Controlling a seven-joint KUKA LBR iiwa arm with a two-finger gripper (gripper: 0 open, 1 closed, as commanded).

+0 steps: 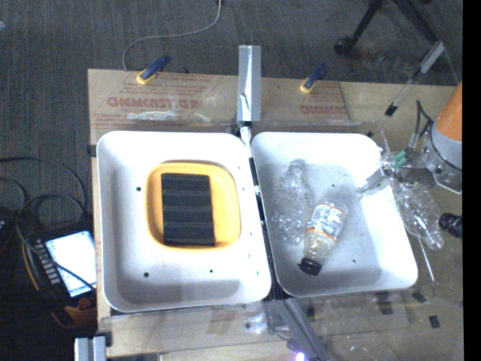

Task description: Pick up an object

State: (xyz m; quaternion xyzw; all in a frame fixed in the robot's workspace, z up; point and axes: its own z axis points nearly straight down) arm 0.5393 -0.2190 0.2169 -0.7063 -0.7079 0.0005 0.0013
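while the right bin point(391, 273) is holding two plastic bottles, the arm point(451, 130) is hanging over that bin's right rim, its orange band at the edge of the view and its wrist pointing down and leftward toward the rim. the pincer point(398, 173) is sitting just at that rim; i cannot tell how it stands or whether it has anything, since a crumpled clear bottle point(421, 215) lying just outside the rim is blurring into it. inside the right bin, a labelled bottle with a dark cap point(322, 235) is lying tilted near the middle, cap toward the near wall, and a clear crushed bottle point(288, 200) is lying just left of it, close to touching. both are looking light, thin-walled and slippery, likely to buckle or squirt away under a squeeze; the labelled one is seeming stiffer, so gripping across its labelled belly is looking safest. left of the right bin, the other bin point(120, 277) is carrying a yellow tray with a black ribbed insert point(188, 207).
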